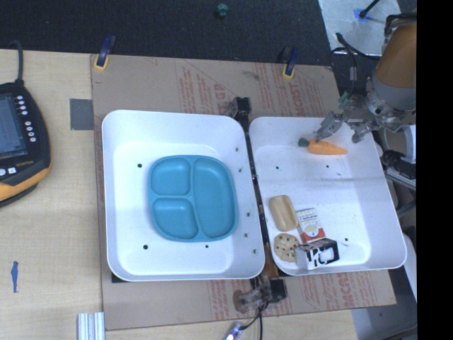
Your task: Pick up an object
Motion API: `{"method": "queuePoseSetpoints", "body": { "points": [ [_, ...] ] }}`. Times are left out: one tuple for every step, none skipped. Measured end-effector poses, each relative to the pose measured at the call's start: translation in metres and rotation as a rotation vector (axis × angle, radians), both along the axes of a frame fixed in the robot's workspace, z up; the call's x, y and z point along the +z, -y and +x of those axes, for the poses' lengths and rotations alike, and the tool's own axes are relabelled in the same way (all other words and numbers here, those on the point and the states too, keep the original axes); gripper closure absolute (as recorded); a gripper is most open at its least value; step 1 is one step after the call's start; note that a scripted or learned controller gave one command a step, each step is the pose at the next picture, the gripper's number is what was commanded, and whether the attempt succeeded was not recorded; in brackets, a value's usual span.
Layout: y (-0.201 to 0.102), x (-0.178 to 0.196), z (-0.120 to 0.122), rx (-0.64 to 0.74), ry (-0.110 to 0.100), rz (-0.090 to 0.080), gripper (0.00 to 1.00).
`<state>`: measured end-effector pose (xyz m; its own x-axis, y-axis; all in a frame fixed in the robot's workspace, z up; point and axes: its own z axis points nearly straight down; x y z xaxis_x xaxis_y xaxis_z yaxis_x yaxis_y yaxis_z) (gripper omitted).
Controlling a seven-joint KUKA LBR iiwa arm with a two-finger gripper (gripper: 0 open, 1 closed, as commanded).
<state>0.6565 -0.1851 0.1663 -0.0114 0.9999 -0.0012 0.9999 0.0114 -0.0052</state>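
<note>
An orange carrot with a green tip [324, 147] lies near the back of the right bin [368, 197]. My gripper [345, 128] hangs just above and behind the carrot, its two fingers spread to either side, open with nothing between them. Toward the front of the same bin lie a tan bread-like piece [282, 212], a round cookie [286, 246], a small red and white packet [308, 224] and a black and white box [320, 254].
The left bin [124, 211] holds a blue divided plate [192, 197]. A black and orange handheld pendant [18, 137] lies on the bench at the far left. Clamps [104, 52] hold the cardboard at the back edge.
</note>
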Motion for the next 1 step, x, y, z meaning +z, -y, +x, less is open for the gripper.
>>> {"method": "queuePoseSetpoints", "body": {
  "points": [
    [0.0006,0.0106,0.0003,0.002,0.001,-0.001,1.00]
  ]
}}
